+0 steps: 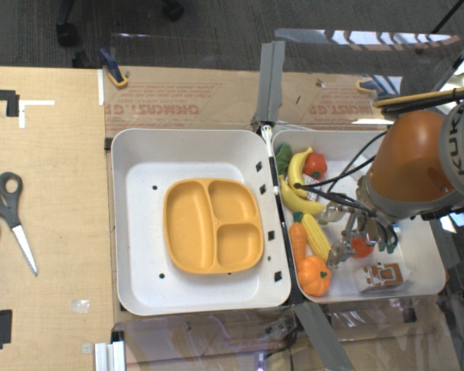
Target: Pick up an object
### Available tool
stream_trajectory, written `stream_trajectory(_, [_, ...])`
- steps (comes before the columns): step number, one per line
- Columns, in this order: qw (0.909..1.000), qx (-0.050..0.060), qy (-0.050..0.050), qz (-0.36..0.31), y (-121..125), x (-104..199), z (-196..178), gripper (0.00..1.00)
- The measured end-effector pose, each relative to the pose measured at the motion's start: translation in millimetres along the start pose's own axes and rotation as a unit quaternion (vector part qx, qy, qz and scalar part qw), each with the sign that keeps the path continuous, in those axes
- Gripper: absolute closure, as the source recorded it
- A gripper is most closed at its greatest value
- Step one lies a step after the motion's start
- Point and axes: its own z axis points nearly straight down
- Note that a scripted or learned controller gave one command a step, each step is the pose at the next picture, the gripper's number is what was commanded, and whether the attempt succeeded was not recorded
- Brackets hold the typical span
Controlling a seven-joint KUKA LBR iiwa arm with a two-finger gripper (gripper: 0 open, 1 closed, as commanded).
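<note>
I see the gripper (pixel 354 247) low in the right bin (pixel 425 278), over a small red item (pixel 363 246); I cannot tell its state. Just beside it, the corn cob (pixel 316 236) lies with its long axis running toward the banana (pixel 295 184).

One fixed overhead view, slanted down on both white bins (pixel 124 207).

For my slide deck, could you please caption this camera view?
KUKA arm's gripper lowered into the right bin among toy foods; a yellow divided plate lies in the left bin.
</note>
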Motion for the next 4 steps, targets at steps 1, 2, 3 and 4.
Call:
stream_trajectory(1, [0.995, 0.001, -0.001, 0.1, -72, -7, -85, 0.0])
stream_trajectory(2, [0.9788, 0.001, -0.001, 0.205, -78, -63, -1, 0.0])
stream_trajectory(3, [0.9906, 0.001, -0.002, 0.137, -110, -79, -46, 0.0])
stream_trajectory(4, [0.9871, 0.001, -0.001, 0.16, -104, -83, -1, 0.0])
